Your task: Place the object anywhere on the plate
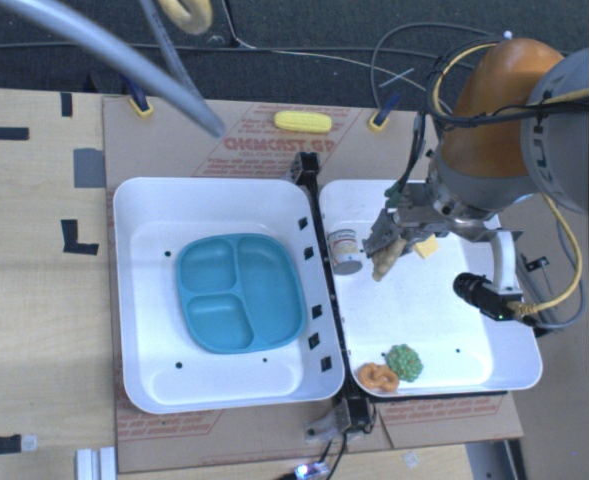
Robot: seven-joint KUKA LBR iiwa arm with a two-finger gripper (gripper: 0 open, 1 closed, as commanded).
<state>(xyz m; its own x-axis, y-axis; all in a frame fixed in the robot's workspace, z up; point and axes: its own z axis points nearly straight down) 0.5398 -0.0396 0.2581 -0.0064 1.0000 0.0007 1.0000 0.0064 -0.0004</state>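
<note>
A blue three-part plate [240, 293] lies flat in the left white bin [144, 203]. The gripper [389, 246] hangs low over the upper left of the right bin [504, 368], under the orange-banded wrist. A small tan piece [384, 262] shows right at its lower tip, and whether it is gripped is unclear. Just left of the gripper a small silver can [345, 250] lies near the bin's left wall. A pale yellow block [427, 248] sits just right of the gripper. The plate carries nothing.
Green broccoli [405, 361] and an orange pretzel-shaped piece [378, 376] lie at the right bin's front edge. A yellow corn-like toy [302, 121] rests on the cardboard behind the bins. A black divider [319, 258] with clips separates the bins. Cables hang behind the arm.
</note>
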